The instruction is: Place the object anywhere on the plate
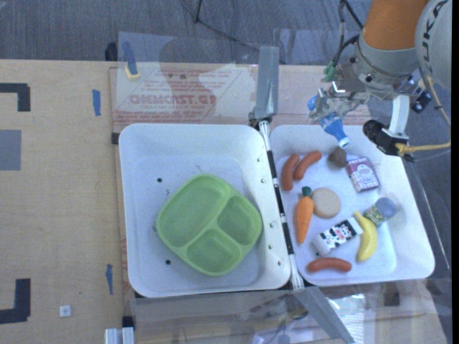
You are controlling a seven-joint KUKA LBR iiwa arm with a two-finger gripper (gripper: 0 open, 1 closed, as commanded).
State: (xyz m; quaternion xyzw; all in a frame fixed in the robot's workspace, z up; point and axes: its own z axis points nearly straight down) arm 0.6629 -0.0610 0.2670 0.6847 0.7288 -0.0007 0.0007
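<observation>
Camera view, looking down on both bins: the left bin (136, 156) has the green plate (209, 224) sitting in it, a divided one with three compartments, a bit toward the front and right of the bin, nothing on it.

The right bin (419, 256) is where all the toy food is. Two sausages (298, 168) lie together near the back left, one touching the other. Next to them, toward the right, there's a small brown lump (338, 157), can't tell what it is. Just right of that is a little maroon carton (362, 173). Middle of the bin: a carrot (303, 217) pointing toward the front, with a round beige cookie-looking disc (327, 203) right beside it. In front of those, a black and white cow-pattern carton (336, 236) lying on its side, a banana (367, 237) just right of it, and a small blue-grey can (381, 209) touching the banana's top end. Another sausage (329, 265) lies alone near the front edge.

The tool (333, 117) hangs over the back rim of the right bin, well apart from the plate. Something blue and white (334, 130) sticks out from under it, looks like it's pinched there between the fingers, but honestly I can't tell how far they're open or if they really have it.

The tabletop (50, 213) is plain wood with some black and blue tape marks.
</observation>
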